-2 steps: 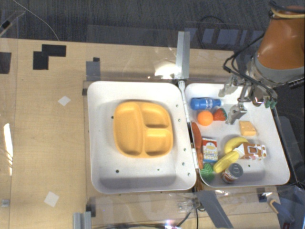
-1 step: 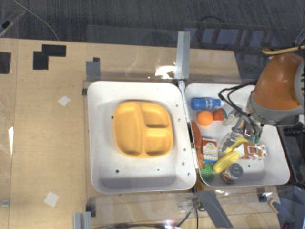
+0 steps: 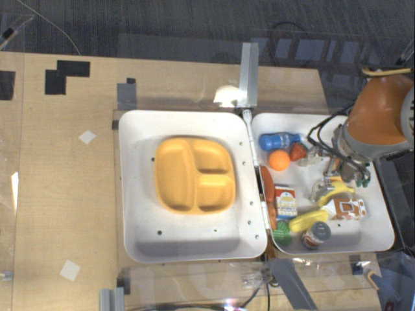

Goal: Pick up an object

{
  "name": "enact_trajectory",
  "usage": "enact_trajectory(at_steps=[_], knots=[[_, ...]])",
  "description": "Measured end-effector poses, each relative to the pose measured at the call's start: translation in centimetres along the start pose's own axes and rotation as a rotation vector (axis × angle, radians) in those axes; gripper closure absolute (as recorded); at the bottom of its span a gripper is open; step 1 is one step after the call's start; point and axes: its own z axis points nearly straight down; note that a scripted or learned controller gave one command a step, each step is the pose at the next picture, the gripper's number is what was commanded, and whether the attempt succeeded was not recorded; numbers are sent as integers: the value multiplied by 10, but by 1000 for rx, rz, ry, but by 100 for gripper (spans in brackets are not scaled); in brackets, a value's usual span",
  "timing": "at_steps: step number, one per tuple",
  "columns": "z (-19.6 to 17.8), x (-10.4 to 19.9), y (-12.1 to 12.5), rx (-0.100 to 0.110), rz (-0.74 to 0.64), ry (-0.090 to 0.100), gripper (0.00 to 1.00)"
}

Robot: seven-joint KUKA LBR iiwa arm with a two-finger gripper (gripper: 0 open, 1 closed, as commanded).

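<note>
My gripper hangs low over the right bin, under the arm's orange band. Directly below it lies a small yellow piece, and I cannot tell whether the two touch. A white and orange carton lies just beneath that. A yellow banana and a can rest toward the bin's front. A blue bottle, an orange ball and a red item sit to the gripper's left.
The left bin holds a yellow divided plate. Along the right bin's left wall lie an orange-red stick, a small printed box and a green item. A metal post stands behind the bins.
</note>
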Motion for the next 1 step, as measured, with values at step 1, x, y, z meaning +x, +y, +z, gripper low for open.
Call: enact_trajectory(at_steps=[1], knots=[[1,-63,13,0,247,0,0]])
